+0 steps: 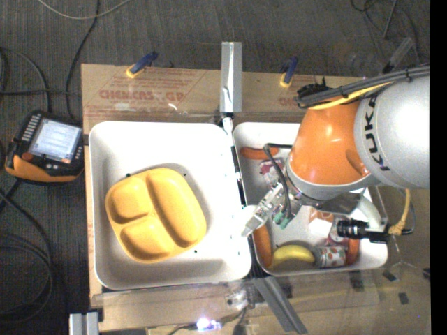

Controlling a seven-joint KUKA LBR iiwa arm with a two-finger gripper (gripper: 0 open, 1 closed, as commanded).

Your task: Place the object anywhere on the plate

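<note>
Pick-up step: the hand, finger state indeterminate, hangs at frame centre over the right bin; next, carry an object to the yellow plate.

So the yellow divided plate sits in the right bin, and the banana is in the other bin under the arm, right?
Not quite. The camera view shows the yellow divided plate in the left bin, not the right one. The rest holds: the banana lies in the other bin, under the arm.
</note>
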